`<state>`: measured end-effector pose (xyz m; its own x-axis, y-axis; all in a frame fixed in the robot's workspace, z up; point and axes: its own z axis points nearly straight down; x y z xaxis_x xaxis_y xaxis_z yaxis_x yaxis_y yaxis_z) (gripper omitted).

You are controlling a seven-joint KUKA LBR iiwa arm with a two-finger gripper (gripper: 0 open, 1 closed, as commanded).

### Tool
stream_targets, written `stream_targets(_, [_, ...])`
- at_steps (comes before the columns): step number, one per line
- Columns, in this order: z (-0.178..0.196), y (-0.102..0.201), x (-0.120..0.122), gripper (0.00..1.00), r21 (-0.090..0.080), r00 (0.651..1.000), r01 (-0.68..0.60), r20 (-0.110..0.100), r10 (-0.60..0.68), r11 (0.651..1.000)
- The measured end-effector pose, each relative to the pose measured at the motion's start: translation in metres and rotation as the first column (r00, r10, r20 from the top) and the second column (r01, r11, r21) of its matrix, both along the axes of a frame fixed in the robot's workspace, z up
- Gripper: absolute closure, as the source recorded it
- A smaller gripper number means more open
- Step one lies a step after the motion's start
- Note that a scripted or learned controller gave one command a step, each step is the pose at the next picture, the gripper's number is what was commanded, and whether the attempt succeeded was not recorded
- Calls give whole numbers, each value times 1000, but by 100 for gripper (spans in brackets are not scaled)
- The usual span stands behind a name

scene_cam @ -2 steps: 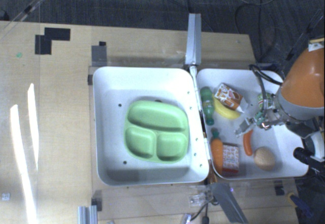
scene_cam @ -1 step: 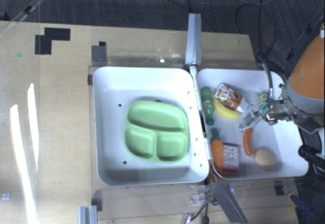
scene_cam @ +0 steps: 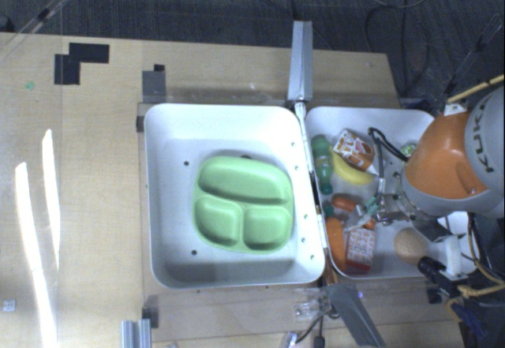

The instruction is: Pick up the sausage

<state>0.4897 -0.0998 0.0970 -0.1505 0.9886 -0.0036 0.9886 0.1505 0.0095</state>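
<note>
jaws: i cannot tell how they stand; my gripper [scene_cam: 377, 211] is a dark, blurred tangle low in the right bin, and nothing shows clearly between its tips.
gripper: it sits over the middle of the right bin [scene_cam: 394, 114], just right of the sausage and above the red packet.
sausage: the small red-orange sausage [scene_cam: 345, 202] lies in the right bin, left of my gripper, close to it; i cannot tell whether we touch.
carrot: an orange carrot [scene_cam: 335, 239] lies just below the sausage, along the bin's left wall.
packet: a red speckled packet [scene_cam: 360, 248] lies flat beside the carrot, under my gripper.
banana: a yellow banana [scene_cam: 351, 170] lies above the sausage, curved.
carton: a small white and orange carton [scene_cam: 353, 147] rests above the banana, tilted.
bottle: a green bottle [scene_cam: 322, 159] lies along the left wall, near the divider.
ball: a tan round thing [scene_cam: 410, 244] sits right of the packet, near the bin's lower edge.
arm: my orange band [scene_cam: 446, 161] hangs over the right side of the bin, reaching in from the right.
left bin: the left bin [scene_cam: 170, 181] holds a green tray [scene_cam: 243, 203] with three compartments, lying flat near its middle.
bench: the bench [scene_cam: 79, 204] is pale wood, both bins side by side on it.
</note>
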Motion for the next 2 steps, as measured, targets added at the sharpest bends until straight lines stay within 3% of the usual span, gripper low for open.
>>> stream_targets(1, [10, 1, 2, 100, 0, 1000, -2, 3, 2, 1000])
stream_targets(2, [89, 64, 40, 100, 2, 1000, 5, -4, -5, 1000])
